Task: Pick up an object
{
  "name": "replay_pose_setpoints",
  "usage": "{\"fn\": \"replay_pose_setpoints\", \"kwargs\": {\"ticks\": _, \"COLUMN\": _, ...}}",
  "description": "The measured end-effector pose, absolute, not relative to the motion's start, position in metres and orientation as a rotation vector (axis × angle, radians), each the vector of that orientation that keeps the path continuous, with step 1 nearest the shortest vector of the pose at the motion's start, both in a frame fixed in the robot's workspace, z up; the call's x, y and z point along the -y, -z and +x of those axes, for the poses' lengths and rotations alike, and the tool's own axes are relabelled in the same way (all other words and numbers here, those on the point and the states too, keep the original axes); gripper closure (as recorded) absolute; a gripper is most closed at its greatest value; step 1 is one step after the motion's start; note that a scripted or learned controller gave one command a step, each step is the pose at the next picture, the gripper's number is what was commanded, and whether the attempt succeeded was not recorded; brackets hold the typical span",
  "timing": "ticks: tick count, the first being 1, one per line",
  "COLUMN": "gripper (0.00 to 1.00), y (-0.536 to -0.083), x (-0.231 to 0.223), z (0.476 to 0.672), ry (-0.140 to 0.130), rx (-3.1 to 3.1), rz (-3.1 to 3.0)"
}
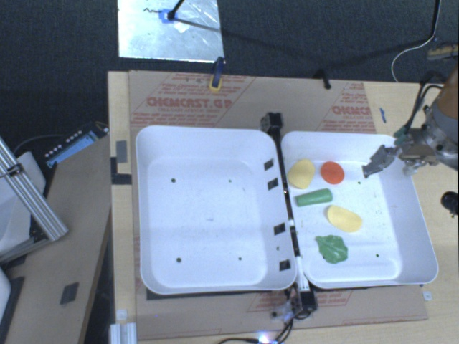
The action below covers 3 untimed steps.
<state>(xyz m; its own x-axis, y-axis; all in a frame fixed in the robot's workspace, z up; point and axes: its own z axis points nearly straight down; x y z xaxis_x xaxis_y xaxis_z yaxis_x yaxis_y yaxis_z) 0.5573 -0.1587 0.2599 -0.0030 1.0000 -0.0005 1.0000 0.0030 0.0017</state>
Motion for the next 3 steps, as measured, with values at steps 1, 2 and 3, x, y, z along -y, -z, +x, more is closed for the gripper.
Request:
{"fn": "replay_pose_setpoints", "kwargs": {"ticks": 1, "gripper": 0.00, "y": -0.189, "x": 0.096, "z": 0.573, "ry": 0.000, "rx": -2.236, "rz": 2.214}}
{"fn": "replay_pose_setpoints", "kwargs": {"ticks": 2, "gripper": 0.00, "y": -0.079, "x": 0.083, "z": 0.509, "ry": 0.005, "rx": -2.227, "rz": 2.227}}
{"fn": "replay_pose_setpoints", "kwargs": {"ticks": 3, "gripper": 1.00, "y": -0.095, "x": 0.084, "z": 0.514, "ry": -0.003, "rx": -2.223, "rz": 2.217}}
